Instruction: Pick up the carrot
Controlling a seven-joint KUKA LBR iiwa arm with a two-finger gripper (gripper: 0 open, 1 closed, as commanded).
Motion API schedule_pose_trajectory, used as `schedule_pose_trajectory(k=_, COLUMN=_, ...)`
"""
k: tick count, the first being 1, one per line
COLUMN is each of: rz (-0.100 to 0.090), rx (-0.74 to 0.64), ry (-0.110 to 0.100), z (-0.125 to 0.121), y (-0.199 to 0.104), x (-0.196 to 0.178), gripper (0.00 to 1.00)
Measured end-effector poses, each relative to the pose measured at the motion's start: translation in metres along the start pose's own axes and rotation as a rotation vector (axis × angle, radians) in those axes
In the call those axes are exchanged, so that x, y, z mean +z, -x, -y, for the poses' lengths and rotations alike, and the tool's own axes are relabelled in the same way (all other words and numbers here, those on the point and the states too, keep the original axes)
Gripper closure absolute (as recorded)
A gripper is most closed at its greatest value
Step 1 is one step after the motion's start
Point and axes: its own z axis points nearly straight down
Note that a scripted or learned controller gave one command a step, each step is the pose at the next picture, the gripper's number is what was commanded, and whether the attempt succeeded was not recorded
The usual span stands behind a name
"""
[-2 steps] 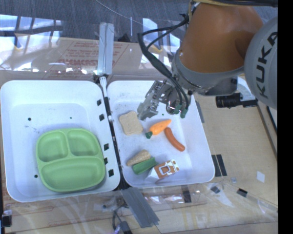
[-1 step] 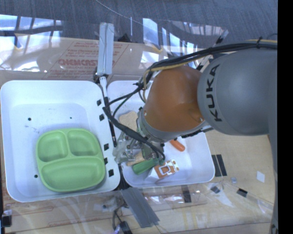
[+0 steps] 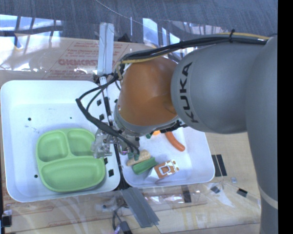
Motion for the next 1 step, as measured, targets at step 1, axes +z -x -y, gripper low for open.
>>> schedule_pose_trajectory(k=1, rz=-0.007, rx=-0.002, ry=-0.002, z=-0.0425, y=0.0036, x=0.0651, gripper=1.00)
